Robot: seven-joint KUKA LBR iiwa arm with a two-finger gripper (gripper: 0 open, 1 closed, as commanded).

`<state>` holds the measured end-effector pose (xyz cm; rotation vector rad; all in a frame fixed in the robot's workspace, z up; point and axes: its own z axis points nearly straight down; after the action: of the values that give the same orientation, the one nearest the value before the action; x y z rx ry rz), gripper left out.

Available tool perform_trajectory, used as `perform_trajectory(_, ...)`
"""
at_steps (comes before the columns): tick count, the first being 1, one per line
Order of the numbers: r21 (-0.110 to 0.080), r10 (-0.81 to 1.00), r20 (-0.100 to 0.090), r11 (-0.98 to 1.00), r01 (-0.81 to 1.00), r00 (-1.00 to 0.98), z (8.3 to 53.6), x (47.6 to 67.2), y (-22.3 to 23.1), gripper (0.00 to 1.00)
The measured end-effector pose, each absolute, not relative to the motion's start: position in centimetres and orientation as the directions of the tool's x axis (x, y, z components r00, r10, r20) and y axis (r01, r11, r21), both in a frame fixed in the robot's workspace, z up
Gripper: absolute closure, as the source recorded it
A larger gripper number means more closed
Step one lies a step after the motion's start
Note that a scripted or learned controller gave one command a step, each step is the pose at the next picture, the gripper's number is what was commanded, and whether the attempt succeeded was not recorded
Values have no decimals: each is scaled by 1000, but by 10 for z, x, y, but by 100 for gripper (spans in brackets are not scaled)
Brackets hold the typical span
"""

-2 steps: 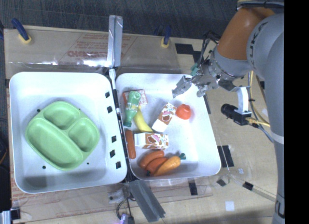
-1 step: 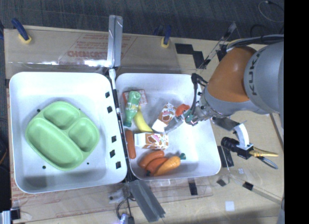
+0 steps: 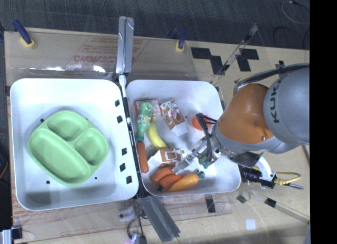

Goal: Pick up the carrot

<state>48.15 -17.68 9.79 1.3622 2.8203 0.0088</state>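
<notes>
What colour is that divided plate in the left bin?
Light green, seen clearly in the camera view: the plate has three compartments.

Green divided plate point(image 3: 67, 145) in left bin point(image 3: 21, 132); banana point(image 3: 156, 135), perhaps cartons, right.

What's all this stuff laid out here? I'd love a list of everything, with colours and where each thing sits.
bins: two, white, side by side on the bench
divided plate: one, light green, in the left bin
banana: one, yellow, middle of the right bin
bottle: one, green, left of the banana
small cartons: at least two, orange and white, in the right bin
carrot: one, orange, at the right bin's near edge
orange-red food pieces: about two, just left of the carrot
clamps: two, blue, at the bench's far edge
arm: one, grey and orange, reaching from the right
gripper: one, above the carrot
</notes>
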Motion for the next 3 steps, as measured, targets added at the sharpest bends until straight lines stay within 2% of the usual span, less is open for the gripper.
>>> perform_trajectory(1, 1, 497, -2, 867, 497, -867, 94, 479, -173, 0)
perform_trajectory(2, 1, 232, -10, 973, 232, -973, 95, 482, -165, 0)
perform_trajectory(3, 1, -61, -17, 998, -61, -998, 96, 483, -202, 0)
